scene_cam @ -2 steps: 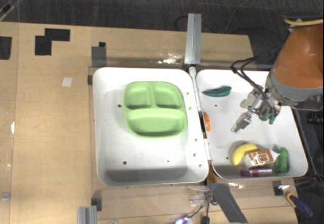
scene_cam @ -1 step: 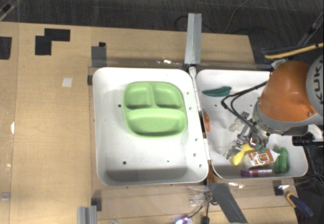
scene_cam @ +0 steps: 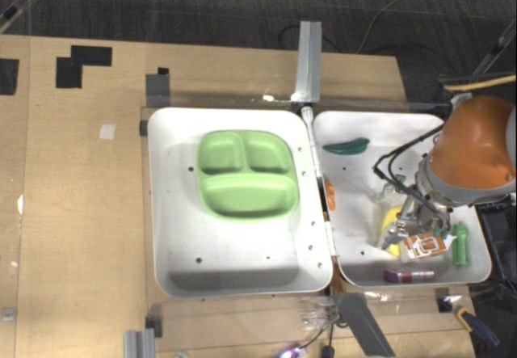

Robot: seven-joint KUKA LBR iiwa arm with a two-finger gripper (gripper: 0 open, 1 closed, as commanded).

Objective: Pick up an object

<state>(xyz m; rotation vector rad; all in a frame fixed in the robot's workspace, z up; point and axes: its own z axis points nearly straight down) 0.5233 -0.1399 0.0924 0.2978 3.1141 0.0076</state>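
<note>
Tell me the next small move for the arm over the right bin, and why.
Probably a short straight descent. The gripper hangs low in the right bin above a cluster: a yellow item, an orange-and-white packet and a green marker. Nothing shows between its fingers, so no grasp is confirmed. The green tray in the left bin is out of play.

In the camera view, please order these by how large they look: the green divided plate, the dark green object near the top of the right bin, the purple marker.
1. green divided plate, clearly largest.
2. dark green object and purple marker: they look alike in size, so I leave them unranked.
</note>
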